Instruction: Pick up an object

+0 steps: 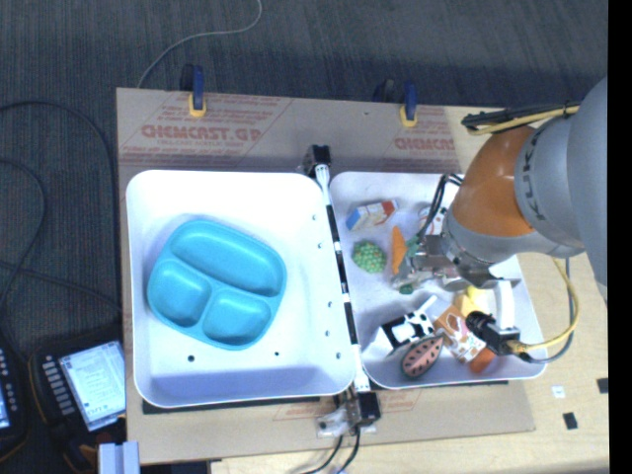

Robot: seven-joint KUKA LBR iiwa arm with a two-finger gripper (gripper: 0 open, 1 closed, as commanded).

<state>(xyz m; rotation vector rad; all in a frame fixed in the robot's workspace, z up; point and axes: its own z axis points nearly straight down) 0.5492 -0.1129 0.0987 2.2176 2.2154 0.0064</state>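
The end effector [423, 270] was lowered into the right bin [353, 294], near its middle, and whether it was open or closed could not be told, since the wrist and the orange band of the arm [513, 200] covered most of it from above. Nothing was seen held, so the pick was judged not yet done; the approach appeared complete, while the closing, the lift and the proof of a hold were all judged to be left. Just beside the end effector, toward the left bin, an orange carrot-like piece [397, 248] stood on a slant, and next to that a green bumpy ball [369, 257] lay on the bin floor. Farther toward the back wall a small white and blue carton [369, 214] rested apart from them. Toward the front of the same bin a black and white item [407, 327] was seen, with a dark oval brush [422, 356] beside it, and small orange and yellow toys [462, 334] were crowded against the front corner. Which of these was the target could not be told, though the carrot-like piece lay closest. In the left bin [148, 363] only a blue divided tray [215, 281] was placed, well apart from the action. Both bins were carried by the brown board on the desk [197, 131].
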